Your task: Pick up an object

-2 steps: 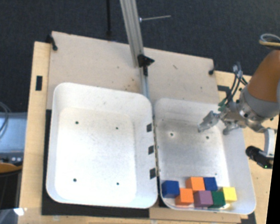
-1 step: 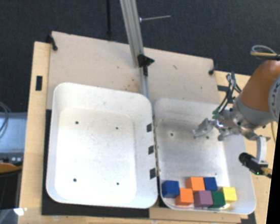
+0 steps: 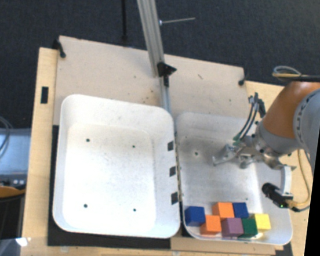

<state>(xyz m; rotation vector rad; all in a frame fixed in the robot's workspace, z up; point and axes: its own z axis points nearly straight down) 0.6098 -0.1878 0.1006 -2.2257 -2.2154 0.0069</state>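
Colored blocks (image 3: pixel 231 219) are clustered at the right bin's (image 3: pixel 206 130) near edge. The end effector (image 3: pixel 224 157) hangs above them, mid-bin; its opening cannot be told. An outer block is best targeted.

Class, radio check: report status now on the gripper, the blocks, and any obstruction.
Gripper over right bin, nothing seen between its fingers. Coloured blocks clustered at that bin's near edge, untouched. Nothing between gripper and blocks.
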